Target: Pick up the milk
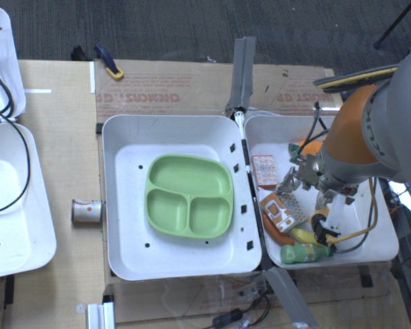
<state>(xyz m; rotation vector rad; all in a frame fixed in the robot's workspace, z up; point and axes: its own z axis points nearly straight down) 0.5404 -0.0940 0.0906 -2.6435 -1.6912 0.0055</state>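
Milk carton lies tilted in your right bin, above the banana and green bottle, gripper poised just over it, fingers spread, gripping nothing.

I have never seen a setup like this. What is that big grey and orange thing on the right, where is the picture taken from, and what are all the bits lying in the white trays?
The picture comes from one fixed camera above the bench, looking down at a slant. The grey and orange shape is a robot arm reaching in from the right. At its end is a pincer, the part meant for grabbing; it hangs low over the right bin. I cannot tell whether it grips anything.

Two shallow white bins sit side by side. The left bin holds a green divided plate. The right bin holds toy groceries: a small milk carton, which the arm is meant to pick up, a green bottle, a banana and a flat red and white packet.
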